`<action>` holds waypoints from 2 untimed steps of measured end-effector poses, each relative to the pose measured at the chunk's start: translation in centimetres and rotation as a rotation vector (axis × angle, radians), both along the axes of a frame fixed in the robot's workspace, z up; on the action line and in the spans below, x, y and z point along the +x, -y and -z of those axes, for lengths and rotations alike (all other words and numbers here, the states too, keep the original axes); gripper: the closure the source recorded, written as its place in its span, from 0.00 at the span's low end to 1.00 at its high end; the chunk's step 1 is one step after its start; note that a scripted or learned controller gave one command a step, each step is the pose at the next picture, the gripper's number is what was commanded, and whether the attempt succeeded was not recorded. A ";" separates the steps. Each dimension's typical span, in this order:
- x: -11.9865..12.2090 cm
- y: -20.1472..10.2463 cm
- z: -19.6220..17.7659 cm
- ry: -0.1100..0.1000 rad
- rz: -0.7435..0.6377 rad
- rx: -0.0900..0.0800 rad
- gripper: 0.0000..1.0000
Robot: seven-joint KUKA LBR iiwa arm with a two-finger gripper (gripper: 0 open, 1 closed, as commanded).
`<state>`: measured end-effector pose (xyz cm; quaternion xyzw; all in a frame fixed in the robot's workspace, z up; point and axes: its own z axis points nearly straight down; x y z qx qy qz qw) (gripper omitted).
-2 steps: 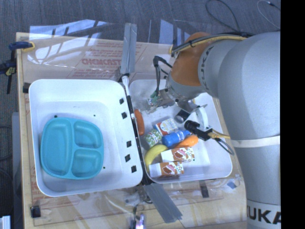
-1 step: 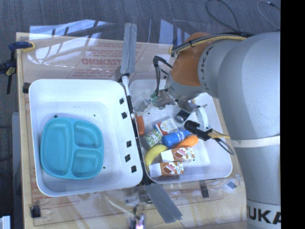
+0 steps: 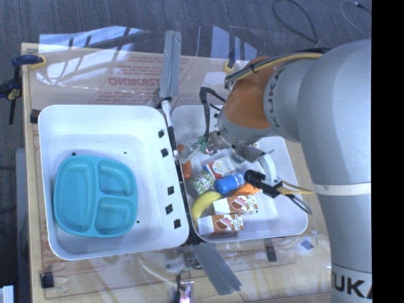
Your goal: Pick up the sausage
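Hovering over the right bin's (image 3: 287,227) far left corner, the gripper (image 3: 211,142) is hiding its width; I cannot tell it. What is probably the sausage (image 3: 185,168) is lying against the left wall, near the green can (image 3: 202,182), so descending close to that wall seems wise. A blue divided plate (image 3: 95,196) is sitting in the left bin (image 3: 63,120); grey carpet (image 3: 126,5) is surrounding the bench.

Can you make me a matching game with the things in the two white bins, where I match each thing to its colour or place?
Things:
1. divided plate
2. banana
3. small bottle
4. band on the arm

Colours and places:
A. yellow, in the right bin
B. orange, above the right bin
C. turquoise, in the left bin
D. blue with an orange cap, in the right bin

Pairs: 1-C, 2-A, 3-D, 4-B
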<state>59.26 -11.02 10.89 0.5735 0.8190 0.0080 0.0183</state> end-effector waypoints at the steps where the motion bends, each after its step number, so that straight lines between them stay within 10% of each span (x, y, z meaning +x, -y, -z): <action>1: -3.0 -0.5 0.2 -0.003 -0.104 -0.009 0.00; 2: 3.1 2.2 1.4 -0.036 -0.150 0.002 0.00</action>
